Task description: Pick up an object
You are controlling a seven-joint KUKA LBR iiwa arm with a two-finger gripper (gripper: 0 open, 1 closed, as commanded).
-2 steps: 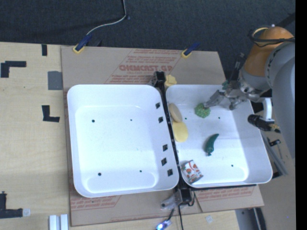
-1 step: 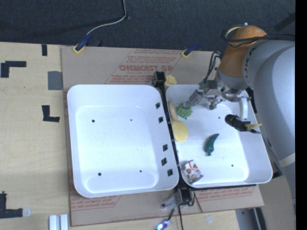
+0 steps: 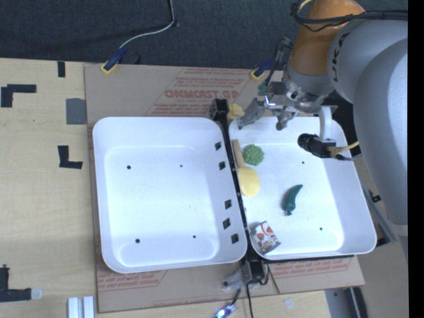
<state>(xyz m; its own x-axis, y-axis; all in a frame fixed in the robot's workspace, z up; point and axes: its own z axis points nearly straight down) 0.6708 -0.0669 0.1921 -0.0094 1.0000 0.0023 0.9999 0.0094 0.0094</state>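
1. Two shallow white bins sit side by side on a brown cardboard sheet; I take the right bin as the landmark.
2. The grey arm with its orange band reaches in over the far edge of that bin, and the gripper hangs above its far left corner, apart from everything lying in it.
3. I cannot tell how the jaws stand; nothing shows between them.
4. Inside the right bin, close to its left wall, lies a green bumpy ball, with a yellow rounded object just beside it on the near side.
5. A teal, pepper-shaped object lies near the middle of the bin, well apart from the gripper.
6. A small red-and-white packet rests at the bin's near left corner.
7. The left bin adjoins the right bin's left wall.
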